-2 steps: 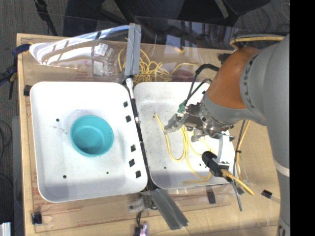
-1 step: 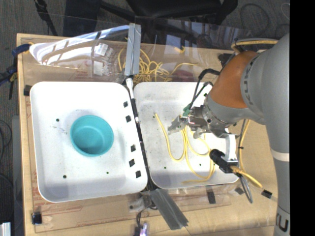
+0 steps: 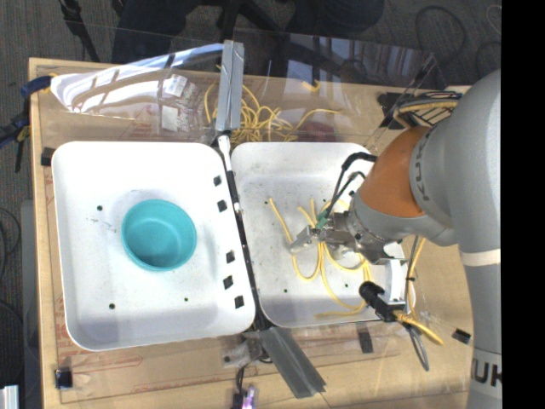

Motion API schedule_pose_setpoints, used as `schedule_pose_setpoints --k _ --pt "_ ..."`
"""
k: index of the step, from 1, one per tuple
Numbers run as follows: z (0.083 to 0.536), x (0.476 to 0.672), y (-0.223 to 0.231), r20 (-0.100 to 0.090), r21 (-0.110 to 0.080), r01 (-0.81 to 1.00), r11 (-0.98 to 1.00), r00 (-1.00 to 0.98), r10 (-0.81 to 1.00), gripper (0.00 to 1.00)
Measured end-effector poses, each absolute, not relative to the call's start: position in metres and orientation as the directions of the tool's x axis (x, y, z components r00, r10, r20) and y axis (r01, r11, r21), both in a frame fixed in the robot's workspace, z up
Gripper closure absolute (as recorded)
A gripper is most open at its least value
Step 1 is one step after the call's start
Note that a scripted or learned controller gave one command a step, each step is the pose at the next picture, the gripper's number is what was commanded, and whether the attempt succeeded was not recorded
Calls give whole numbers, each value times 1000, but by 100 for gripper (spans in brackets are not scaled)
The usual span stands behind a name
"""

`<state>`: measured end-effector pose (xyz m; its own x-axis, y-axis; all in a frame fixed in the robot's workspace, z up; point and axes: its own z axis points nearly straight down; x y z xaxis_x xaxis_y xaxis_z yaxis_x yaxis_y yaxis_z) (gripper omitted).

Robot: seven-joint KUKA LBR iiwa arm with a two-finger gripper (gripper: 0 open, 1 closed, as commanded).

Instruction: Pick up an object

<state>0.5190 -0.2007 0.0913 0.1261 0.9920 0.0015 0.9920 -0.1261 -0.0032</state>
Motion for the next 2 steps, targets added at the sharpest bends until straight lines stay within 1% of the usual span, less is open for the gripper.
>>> schedule_pose_setpoints --k 1,2 --pt "101 519 -200 3 -7 993 -122 122 993 100" --pt "204 563 -168 1 -2 1000 -7 7 1000 100"
